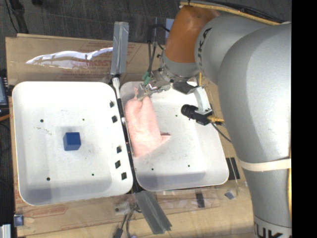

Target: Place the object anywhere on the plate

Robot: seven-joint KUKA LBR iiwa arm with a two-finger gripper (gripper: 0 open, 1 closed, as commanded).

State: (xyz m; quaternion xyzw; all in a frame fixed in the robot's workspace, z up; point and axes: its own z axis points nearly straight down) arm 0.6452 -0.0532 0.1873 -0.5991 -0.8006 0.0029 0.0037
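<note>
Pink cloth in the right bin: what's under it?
The pink cloth hangs from the claw, draping onto the right bin floor by its left wall. Whatever lies beneath is covered.

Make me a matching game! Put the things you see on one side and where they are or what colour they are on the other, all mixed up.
Things:
1. blue cube
2. pink cloth
3. hand
4. band above the wrist

Descriptions:
A. orange
B. in the left bin
C. at the top end of the cloth
D. lying in the right bin

Pairs: 1-B, 2-D, 3-C, 4-A
</note>
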